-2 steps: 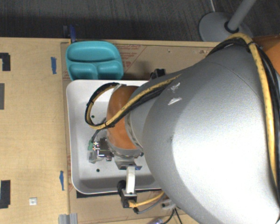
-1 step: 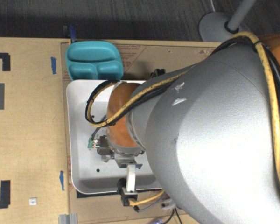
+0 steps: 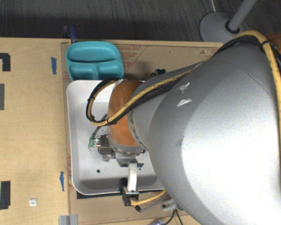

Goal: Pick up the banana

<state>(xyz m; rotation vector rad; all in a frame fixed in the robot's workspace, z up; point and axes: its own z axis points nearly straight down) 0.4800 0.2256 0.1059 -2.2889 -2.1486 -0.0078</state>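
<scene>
My broad grey metal arm (image 3: 210,125) is nearest the camera and covers the right side. Below it comes my orange wrist band (image 3: 122,118), with a black-and-yellow cable (image 3: 94,108) looping off it. My claw (image 3: 103,146) hangs under the wrist, over the shallow white plastic bin (image 3: 79,139); whether it is apart or together I cannot tell, nor where the banana lies. The bin rests on the brown cardboard worktop (image 3: 28,125). Just beyond the bin's far rim is a teal moulded plastic tray (image 3: 94,60).
</scene>
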